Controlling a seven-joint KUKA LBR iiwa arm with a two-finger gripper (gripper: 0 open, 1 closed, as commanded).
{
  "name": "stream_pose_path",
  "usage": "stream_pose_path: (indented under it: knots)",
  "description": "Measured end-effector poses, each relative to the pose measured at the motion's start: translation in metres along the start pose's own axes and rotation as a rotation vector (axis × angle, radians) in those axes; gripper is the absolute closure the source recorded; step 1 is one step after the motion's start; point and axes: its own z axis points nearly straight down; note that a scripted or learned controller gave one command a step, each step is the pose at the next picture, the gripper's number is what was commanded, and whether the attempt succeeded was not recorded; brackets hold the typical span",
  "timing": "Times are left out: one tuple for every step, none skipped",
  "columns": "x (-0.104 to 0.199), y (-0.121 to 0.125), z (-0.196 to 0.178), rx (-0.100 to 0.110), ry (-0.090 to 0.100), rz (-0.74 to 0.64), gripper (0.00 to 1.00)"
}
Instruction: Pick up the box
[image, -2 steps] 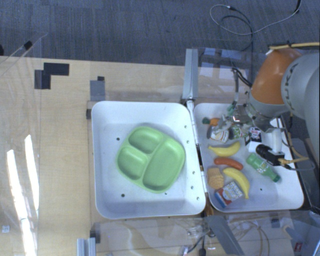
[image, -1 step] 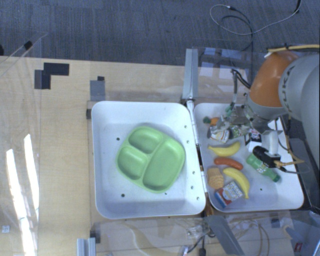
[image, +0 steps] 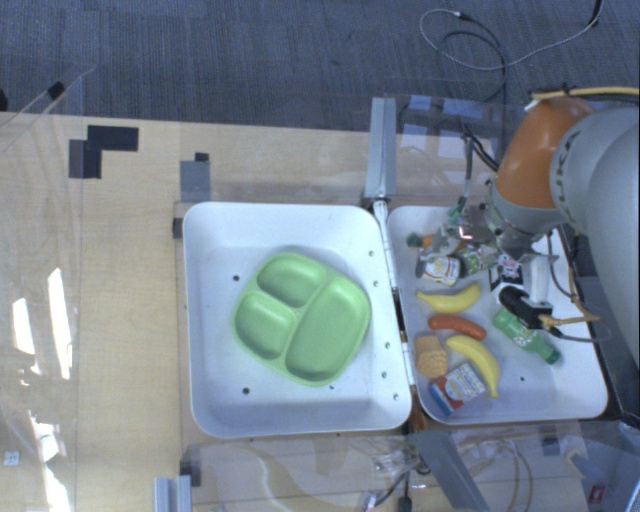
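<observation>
Two shallow white bins sit side by side on a pale wooden bench, seen from above at a slant. The left bin (image: 210, 300) holds a green divided plate (image: 302, 317), lying flat near its middle. The right bin (image: 590, 395) is crowded with small things. The box (image: 457, 385), a small carton with red, white and blue print, lies tilted at the near edge of this bin, just beside a cracker (image: 431, 355) on its left and a banana (image: 478, 362) on its right. A second banana (image: 449, 298) lies further back, with a red sausage (image: 457, 326) between the two. A green bottle (image: 525, 335) lies on its side toward the right.

The grey arm with its orange band (image: 535, 150) reaches in from the right, over the far end of the right bin. The gripper (image: 470, 240) hangs there above a cluster of small items, well apart from the box, which lies at the opposite, near end. Whether the pincer is spread or pressed together cannot be told from this angle.
</observation>
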Motion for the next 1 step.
stream_pose_path:
  knots:
    - [0.0567, -0.0092, -0.0711, 0.037, 0.002, 0.222, 0.00]
